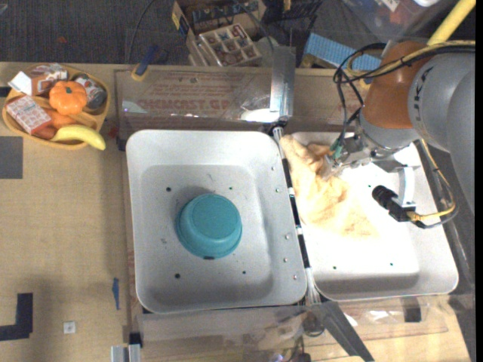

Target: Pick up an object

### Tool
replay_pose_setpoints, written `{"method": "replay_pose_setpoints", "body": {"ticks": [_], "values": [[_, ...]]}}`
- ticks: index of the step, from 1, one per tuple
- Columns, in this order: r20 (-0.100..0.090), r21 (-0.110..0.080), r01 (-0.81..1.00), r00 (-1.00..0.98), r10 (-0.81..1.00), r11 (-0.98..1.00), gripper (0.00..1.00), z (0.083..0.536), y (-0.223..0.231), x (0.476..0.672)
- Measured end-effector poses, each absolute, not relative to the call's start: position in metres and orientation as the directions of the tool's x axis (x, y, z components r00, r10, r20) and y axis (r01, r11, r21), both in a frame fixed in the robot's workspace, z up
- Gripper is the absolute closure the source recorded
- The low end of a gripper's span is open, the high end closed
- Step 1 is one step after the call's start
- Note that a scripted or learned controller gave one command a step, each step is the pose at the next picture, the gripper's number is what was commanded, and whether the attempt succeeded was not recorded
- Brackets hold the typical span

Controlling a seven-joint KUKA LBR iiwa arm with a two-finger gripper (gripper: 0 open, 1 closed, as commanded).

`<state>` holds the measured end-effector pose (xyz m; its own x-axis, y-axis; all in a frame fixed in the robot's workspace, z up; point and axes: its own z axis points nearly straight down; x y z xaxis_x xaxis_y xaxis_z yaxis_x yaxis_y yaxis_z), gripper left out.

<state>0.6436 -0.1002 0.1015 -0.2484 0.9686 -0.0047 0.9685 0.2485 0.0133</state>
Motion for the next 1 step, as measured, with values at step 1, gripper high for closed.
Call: {"method": "replay_pose_setpoints", "body": {"ticks": [1], "values": [[-0.006, 0.014, 0.969, -0.248, 0.969, 0.248, 0.0, 0.1018, -0.1006, 0.6437]]}}
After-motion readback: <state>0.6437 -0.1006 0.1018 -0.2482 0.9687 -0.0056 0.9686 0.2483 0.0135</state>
